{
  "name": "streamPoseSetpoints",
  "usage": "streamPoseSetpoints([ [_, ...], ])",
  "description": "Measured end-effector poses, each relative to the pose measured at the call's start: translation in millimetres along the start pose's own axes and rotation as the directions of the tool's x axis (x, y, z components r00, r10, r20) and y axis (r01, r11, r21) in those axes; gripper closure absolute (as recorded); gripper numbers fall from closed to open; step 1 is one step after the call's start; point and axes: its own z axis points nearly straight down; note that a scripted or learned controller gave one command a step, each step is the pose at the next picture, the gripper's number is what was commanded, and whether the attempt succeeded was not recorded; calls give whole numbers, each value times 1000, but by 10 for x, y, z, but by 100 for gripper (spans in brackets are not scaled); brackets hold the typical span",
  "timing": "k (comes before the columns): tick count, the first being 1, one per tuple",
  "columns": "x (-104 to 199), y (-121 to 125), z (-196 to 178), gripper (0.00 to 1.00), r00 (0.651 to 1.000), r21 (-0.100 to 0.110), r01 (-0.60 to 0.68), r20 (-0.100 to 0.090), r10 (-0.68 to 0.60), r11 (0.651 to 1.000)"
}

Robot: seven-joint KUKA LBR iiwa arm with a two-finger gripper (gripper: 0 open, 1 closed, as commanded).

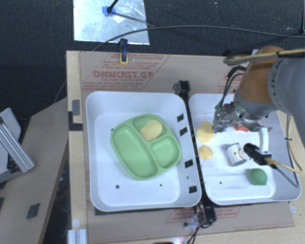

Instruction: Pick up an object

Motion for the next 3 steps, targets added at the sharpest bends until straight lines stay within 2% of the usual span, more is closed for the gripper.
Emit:
streamPoseSetpoints([
  [2,-9,223,-1037,100,1000,1,4,2,-4,1000],
  [3,-10,243,-1583,100,1000,0,5,1,-5,1000],
])
